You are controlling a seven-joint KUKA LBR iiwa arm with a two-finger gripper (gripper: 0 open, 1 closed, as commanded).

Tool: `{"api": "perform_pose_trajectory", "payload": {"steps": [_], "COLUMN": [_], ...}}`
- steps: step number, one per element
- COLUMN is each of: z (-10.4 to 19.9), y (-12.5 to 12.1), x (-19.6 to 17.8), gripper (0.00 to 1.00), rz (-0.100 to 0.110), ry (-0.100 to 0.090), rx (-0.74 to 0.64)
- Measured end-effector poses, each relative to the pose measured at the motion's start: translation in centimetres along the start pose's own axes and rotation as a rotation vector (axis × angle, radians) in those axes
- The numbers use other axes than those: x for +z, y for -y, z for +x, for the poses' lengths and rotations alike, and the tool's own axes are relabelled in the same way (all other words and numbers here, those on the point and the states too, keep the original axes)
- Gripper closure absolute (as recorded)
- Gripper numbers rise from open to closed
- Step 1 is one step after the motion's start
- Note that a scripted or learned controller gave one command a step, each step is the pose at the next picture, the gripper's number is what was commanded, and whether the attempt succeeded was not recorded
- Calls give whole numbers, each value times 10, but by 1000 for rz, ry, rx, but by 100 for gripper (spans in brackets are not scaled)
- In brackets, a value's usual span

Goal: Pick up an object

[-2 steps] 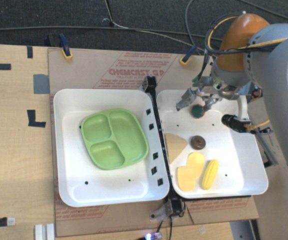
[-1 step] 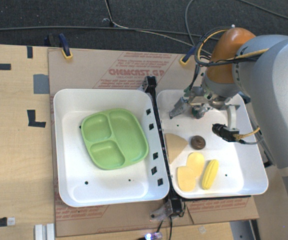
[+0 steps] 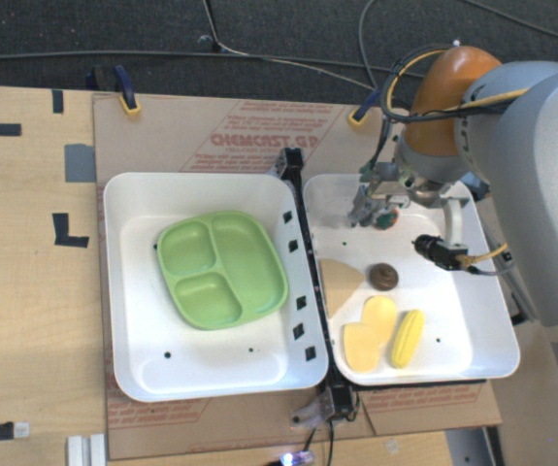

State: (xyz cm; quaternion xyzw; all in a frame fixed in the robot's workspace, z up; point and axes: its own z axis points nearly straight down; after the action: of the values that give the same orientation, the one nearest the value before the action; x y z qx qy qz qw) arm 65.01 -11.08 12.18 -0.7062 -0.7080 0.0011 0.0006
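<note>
My gripper [image 3: 374, 212] hangs low over the far part of the right bin [image 3: 487, 304], below the orange wrist band. A small teal-green spot shows at its tip; I cannot tell what that is. In front of the gripper, apart from it, lie a small brown round piece [image 3: 383, 277], a tan wedge [image 3: 342, 278], a pale yellow lumpy piece [image 3: 366, 333] and a yellow corn cob [image 3: 407, 339]. A green divided plate [image 3: 222, 268] lies flat in the left bin [image 3: 128, 289].
A black divider [image 3: 301, 250] runs between the two bins. Cables [image 3: 453, 252] hang from the arm over the right bin's far right side. Brown cardboard [image 3: 249, 139] lies under both bins.
</note>
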Motion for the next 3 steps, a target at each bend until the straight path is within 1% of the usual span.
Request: {"api": "perform_pose_trajectory", "payload": {"steps": [1, 2, 3], "z": [6, 9, 9], "y": [-3, -9, -10], "x": [-44, -107, -133], "gripper": [100, 100, 100], "rz": [-5, -8, -4], "ry": [-1, 0, 0], "rx": [1, 1, 2]}}
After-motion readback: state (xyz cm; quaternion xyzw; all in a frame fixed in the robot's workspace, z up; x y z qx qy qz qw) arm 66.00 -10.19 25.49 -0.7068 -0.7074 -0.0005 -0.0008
